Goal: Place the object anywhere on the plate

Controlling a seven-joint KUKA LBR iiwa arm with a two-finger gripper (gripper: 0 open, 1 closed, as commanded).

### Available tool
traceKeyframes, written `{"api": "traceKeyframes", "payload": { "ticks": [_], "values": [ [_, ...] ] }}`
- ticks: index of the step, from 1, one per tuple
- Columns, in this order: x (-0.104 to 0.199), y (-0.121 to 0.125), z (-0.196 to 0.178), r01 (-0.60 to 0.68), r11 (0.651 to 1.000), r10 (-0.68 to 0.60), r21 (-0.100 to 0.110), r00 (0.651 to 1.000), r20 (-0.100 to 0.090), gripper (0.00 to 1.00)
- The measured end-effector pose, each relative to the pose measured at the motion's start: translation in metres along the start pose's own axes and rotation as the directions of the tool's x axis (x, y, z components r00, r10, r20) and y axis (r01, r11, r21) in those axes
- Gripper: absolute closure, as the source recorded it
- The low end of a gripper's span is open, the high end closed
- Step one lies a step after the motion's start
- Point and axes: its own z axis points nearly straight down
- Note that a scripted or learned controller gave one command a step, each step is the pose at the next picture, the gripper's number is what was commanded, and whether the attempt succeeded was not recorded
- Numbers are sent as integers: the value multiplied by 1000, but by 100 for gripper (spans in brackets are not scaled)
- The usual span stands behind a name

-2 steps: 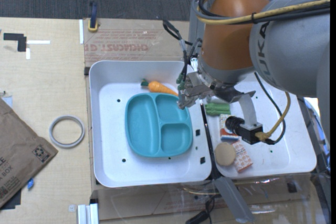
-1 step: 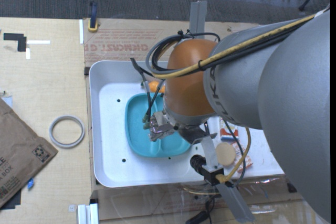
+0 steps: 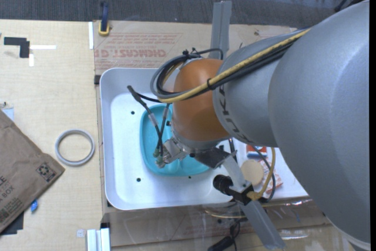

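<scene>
at the bench's (image 3: 47, 85) left edge lies one brown cardboard box (image 3: 20, 176), its corner pointing inward. just right of it, flat on the bare wood, is one grey tape ring (image 3: 75, 146), well apart from the bins. near the bench's far edge stands one small clamp with a blue handle (image 3: 104, 19). one white bin (image 3: 120, 144) is plainly seen, past the bench's middle; a second shows as a sliver under the arm at the right. in the white bin lies one light blue plate (image 3: 151, 141), toward the bin's right half, touching nothing else that can be seen. the tool (image 3: 164, 153) hangs low over the plate's right part, under the orange band (image 3: 197, 100); i cannot tell how it is set, nor whether it holds anything. the object to be placed cannot be made out.
</scene>
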Motion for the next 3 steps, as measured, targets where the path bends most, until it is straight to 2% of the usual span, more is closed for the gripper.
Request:
{"api": "traceKeyframes", "payload": {
  "ticks": [1,2,3],
  "values": [
    [0,0,0,0,1000,0,0,1000,0,0],
    [-61,47,48,-277,961,277,-11,961,1,0],
    [-67,48,36,-284,959,284,-22,959,9,100]
  ]
}}
